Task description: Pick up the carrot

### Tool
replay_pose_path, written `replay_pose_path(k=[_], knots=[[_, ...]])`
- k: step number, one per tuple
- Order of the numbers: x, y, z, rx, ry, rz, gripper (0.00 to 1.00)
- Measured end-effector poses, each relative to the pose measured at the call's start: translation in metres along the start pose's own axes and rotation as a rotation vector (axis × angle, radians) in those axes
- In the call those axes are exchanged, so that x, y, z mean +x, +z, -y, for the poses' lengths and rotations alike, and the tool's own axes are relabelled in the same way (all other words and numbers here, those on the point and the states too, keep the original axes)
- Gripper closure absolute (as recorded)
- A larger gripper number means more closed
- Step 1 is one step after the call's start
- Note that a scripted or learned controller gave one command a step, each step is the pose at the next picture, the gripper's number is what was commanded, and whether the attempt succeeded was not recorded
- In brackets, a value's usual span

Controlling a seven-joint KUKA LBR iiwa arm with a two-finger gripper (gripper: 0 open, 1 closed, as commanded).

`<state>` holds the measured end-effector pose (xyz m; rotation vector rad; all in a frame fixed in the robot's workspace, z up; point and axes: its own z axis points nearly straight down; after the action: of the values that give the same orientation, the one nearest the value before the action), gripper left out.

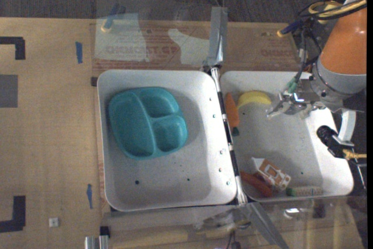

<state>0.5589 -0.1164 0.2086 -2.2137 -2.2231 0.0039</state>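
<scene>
The carrot (pixel 232 112) lay in the right bin (pixel 303 154), pushed right up against its left wall, long axis running along the divider between the two bins. That spot looked awkward to me: with the wall touching one side, there was little room for a finger to drop in there, so I'd guess a grasp would have to come along its length rather than across it. It was a slim orange stick, smooth and plasticky (toy food, by the look), with a darker green bit at the lower end.

Just beside its upper end sat a yellow rounded thing (pixel 254 98), maybe a lemon or a bowl, I couldn't say which. Down at the bin's lower edge were a red-orange sausage shape (pixel 256 183), a small printed carton (pixel 273 173) and a thin greenish stick (pixel 304 190), all bunched near the front wall.

The gripper (pixel 281 108) hung over the upper middle of the right bin, to the right of the yellow thing and clearly apart from the carrot. Its metal fingers were too small and blurry for me to judge their spread, and I saw nothing between them.

The left bin (pixel 157 189) held a teal divided plate (pixel 148 121), glossy moulded plastic with three compartments. Both bins were shallow white trays with rounded corners and a slightly speckled floor.
</scene>
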Motion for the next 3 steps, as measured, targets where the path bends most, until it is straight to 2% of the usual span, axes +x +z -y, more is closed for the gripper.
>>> replay_pose_path(k=[1, 2, 3], knots=[[0.025, 0.112, 0.028, -0.001, -0.282, 0.0, 0.0], [0.02, 0.105, 0.028, -0.002, -0.271, 0.001, 1.0], [0.1, 0.027, 0.058, -0.002, -0.127, 0.002, 1.0]])
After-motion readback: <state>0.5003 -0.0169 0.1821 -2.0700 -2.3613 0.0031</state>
